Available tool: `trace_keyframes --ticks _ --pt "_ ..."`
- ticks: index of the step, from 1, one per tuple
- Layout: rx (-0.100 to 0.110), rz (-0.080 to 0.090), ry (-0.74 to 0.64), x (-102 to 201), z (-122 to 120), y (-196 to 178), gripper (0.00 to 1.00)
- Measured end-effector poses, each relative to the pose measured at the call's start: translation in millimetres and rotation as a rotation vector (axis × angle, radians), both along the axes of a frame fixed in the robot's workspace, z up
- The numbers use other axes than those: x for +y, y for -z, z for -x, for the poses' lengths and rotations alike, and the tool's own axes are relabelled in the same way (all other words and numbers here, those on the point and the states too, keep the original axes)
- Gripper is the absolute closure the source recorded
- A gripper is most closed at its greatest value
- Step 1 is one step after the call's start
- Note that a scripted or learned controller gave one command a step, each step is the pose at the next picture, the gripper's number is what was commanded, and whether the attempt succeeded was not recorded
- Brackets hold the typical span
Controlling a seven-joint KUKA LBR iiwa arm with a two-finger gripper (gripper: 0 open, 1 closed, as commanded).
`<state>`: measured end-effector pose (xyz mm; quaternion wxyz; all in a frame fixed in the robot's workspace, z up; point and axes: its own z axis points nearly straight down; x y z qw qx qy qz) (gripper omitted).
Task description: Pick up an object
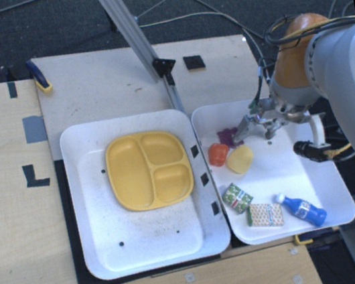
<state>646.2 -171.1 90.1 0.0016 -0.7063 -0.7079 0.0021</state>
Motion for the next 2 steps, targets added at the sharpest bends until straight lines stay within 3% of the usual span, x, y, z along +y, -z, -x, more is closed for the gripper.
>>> trace_keyframes --ticks 1,2 --pt "-0.003 0.001 -0.001 0 -1 -13 1.0" --pt "-0.009 0.0 0.0 7 -10 -63 1.0"
